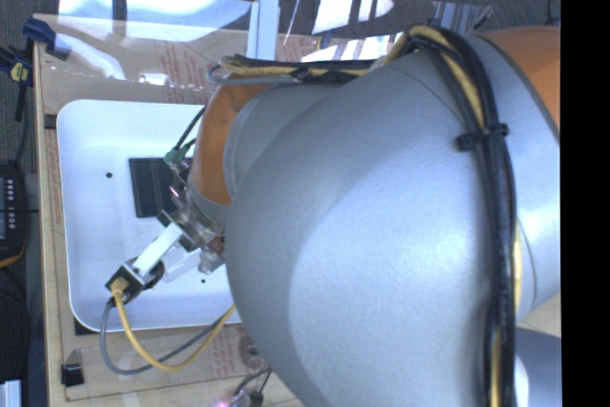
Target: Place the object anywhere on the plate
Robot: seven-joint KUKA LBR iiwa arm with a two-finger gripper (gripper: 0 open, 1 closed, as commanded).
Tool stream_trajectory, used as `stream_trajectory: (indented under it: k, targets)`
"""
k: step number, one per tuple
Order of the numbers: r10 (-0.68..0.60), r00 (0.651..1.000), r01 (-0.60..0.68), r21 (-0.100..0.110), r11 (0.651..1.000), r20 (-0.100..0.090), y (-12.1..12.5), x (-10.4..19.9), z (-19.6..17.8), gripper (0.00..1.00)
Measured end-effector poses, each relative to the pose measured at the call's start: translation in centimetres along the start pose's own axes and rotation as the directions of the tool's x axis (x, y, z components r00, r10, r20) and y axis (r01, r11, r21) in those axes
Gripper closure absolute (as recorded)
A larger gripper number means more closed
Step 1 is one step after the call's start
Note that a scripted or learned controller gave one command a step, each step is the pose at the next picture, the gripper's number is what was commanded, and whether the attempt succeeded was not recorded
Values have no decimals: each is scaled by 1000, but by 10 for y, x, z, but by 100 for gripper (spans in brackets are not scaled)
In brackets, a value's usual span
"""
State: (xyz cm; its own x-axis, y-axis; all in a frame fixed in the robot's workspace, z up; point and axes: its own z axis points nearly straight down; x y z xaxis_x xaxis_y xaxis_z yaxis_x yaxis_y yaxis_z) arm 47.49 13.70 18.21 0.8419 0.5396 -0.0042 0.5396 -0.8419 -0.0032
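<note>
Starting at the far left: catching a black device [10, 205] at the picture's edge and a blue clamp [38, 33] sitting on the tabletop's [43, 157] near corner.

Moving right onto the white bin [81, 205], lying shallow and bright on the tabletop. Finding the dark rectangular object [148, 188] resting flat on the bin floor, toward the bin's middle. Running its long axis up and down the picture, with the short ends pointing toward the top and the bottom of the view and barely tilting. Sitting apart from the bin walls, with its right edge meeting the arm's outline, so not telling whether touching or merely overlapped.

Just below and right of the object: seeing a white bar [148, 264] jutting from the wrist toward the lower left, ending in a yellow-and-black fitting. Trailing from that fitting, a yellow cable [133, 343] and a grey cable [110, 353], looping down over the bin's lower rim.

Continuing right to the end effector [193, 229], hanging over the bin just beside the object and tucked mostly under the arm; not being able to tell whether open or closed, or whether gripping anything.

Above it, showing the orange band [214, 143]. Beyond that, looming across the rest of the view, the grey arm [381, 243], carrying a black and yellow cable bundle [486, 157] down its right side.
</note>
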Motion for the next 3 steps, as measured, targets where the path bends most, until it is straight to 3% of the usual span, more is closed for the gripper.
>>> stream_trajectory:
  k: [1, 2, 3]
  targets:
    - [-127, 992, 127, 1, 992, 0, 62, 14, -9, 100]
    - [145, 989, -145, 1, 989, -2, 117, -16, -9, 100]
    - [-203, 979, 203, 3, 979, 1, 79, -23, -8, 100]
